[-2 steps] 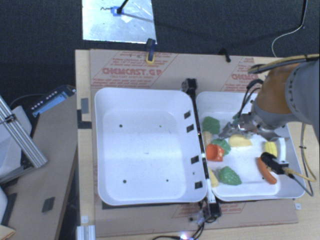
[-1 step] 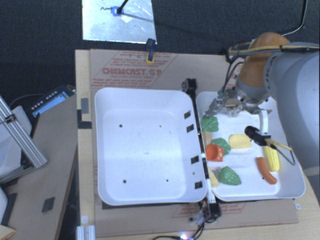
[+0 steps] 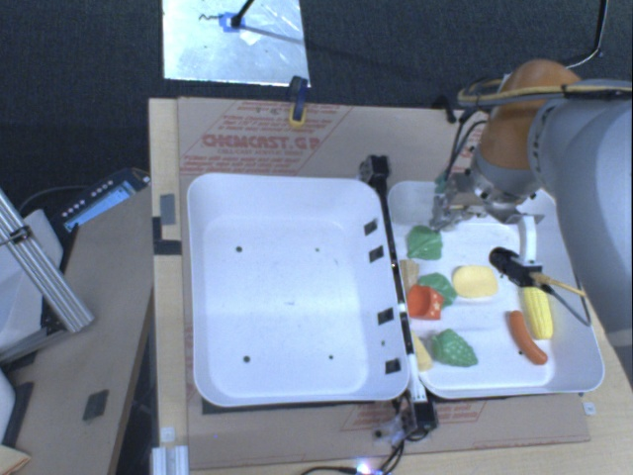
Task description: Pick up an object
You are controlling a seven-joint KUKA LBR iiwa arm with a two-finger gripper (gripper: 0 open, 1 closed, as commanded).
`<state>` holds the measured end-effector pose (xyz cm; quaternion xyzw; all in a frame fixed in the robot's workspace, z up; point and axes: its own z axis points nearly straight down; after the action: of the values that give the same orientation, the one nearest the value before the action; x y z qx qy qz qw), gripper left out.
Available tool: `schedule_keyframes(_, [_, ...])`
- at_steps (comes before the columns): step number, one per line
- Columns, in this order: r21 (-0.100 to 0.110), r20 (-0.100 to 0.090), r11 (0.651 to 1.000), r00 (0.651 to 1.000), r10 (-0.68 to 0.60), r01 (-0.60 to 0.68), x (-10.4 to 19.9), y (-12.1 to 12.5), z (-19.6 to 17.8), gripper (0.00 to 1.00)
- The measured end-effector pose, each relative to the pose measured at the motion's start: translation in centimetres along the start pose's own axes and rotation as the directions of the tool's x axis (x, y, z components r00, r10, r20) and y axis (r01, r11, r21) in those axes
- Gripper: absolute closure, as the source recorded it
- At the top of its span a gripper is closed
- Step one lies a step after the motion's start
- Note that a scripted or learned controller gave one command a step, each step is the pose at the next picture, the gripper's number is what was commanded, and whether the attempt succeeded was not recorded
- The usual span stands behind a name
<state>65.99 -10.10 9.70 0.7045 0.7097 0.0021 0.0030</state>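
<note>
- Camera view first: your grey arm [image 3: 584, 156] with the orange band [image 3: 514, 127] comes in from the right. The tool [image 3: 447, 209] sits over the far-left part of the right shallow white plastic bin [image 3: 574, 369].
- Tool state: honestly can't tell from this angle whether it's apart or together. It's too small and cluttered up there.
- Closest thing to the tool is the flat green leaf-shaped toy [image 3: 425, 242], lying in that bin just on the near side of it. You can't tell whether the two are touching.
- Around the middle of the bin you've got a pale yellow oval toy [image 3: 475, 282], lying flat, near the leaf and a bit closer to you.
- Up against the bin's left wall there's a red pepper-shaped toy [image 3: 424, 304], with a small green piece [image 3: 438, 286] touching its upper right side.
- Toward the near-left corner there's a bumpy green toy [image 3: 455, 348]. A small pale yellow chunk [image 3: 423, 353] lies just beside it, against the wall.
- Over on the right side there's a yellow corn cob toy [image 3: 537, 312], with an orange-red sausage-shaped toy [image 3: 526, 337] just beside its near end.
- The left shallow white plastic bin [image 3: 287, 181] butts up against the right one, with small black tabs [image 3: 376, 255] along the shared edge.
- Both bins rest on a brown cardboard sheet with red printing [image 3: 262, 132], which lies on the tabletop [image 3: 168, 349].
</note>
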Motion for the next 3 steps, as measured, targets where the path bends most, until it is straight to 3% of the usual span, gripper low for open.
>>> schedule_keyframes(1, [-0.009, -0.002, 1.0, 1.0, -0.003, 0.003, 5.2, 1.3, -13.1, 1.0])
schedule_keyframes(2, [0.004, -0.003, 1.0, 1.0, -0.001, 0.001, 9.6, 1.1, -12.7, 1.0])
schedule_keyframes(3, [0.004, -0.004, 1.0, 1.0, -0.003, 0.003, 15.9, 1.1, -12.6, 1.0])
